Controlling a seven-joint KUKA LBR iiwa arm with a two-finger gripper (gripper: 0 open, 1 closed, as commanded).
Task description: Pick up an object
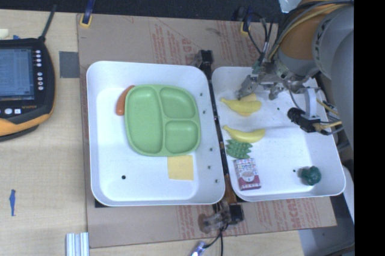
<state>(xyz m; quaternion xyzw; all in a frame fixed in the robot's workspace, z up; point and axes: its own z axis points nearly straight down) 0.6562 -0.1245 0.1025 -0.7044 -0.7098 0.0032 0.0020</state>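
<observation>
The gripper [260,88] hangs with fingers spread, holding nothing, over the right bin [328,146] (its far end), the upper banana [242,106] just toward seven o'clock, long axis running three-to-nine.

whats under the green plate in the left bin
An orange-red thing pokes out from under the left edge of the green plate. The plate covers the rest of it, so what it is cannot be told. The yellow square lies beside the plate.

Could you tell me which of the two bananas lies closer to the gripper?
The upper banana, lying just below the gripper; the lower banana lies beside the green item.
</observation>
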